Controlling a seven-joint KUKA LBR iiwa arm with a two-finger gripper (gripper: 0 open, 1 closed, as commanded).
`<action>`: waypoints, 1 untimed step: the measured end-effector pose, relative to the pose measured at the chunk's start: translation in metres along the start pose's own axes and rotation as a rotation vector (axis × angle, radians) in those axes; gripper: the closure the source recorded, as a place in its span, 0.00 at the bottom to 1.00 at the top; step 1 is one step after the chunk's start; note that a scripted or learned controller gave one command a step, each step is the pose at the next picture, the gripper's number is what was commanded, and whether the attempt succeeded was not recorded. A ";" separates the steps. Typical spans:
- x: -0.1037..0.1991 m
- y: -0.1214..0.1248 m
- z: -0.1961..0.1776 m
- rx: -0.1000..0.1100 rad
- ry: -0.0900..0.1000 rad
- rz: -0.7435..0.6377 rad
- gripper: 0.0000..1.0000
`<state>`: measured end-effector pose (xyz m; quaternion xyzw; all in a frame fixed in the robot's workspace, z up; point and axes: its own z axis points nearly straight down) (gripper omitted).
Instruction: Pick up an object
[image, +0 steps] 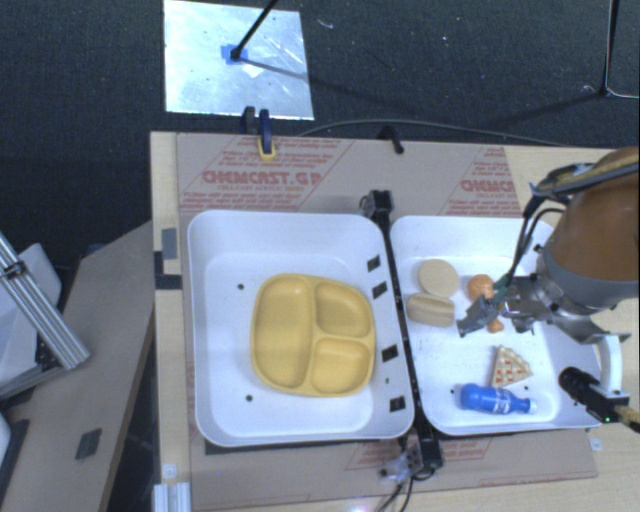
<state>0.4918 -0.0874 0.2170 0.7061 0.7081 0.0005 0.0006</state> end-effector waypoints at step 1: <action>0.001 0.002 0.042 0.004 0.001 0.001 0.00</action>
